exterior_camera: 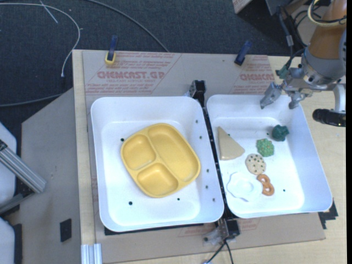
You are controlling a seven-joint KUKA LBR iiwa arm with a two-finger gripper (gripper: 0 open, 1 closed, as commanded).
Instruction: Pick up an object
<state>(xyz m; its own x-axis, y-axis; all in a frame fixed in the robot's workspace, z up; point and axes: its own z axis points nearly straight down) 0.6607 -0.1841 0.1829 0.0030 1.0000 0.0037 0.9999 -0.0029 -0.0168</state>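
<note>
Approach step: gripper (281, 96) hangs over the upper edge of the right bin (313, 197), fingers spread, nothing between them.

Left bin (104, 142) holds 1 yellow tray (159, 159), long axis running upper left to lower right. Right bin, frame centre-right: tan wedge (229, 146), tip pointing to the top of the frame; white piece (240, 186); speckled cookie (255, 163); orange pretzel (267, 185); light green piece (265, 147); dark green piece (280, 132), nearest candidate. Next move, judged: descend lower-right and close.
</note>
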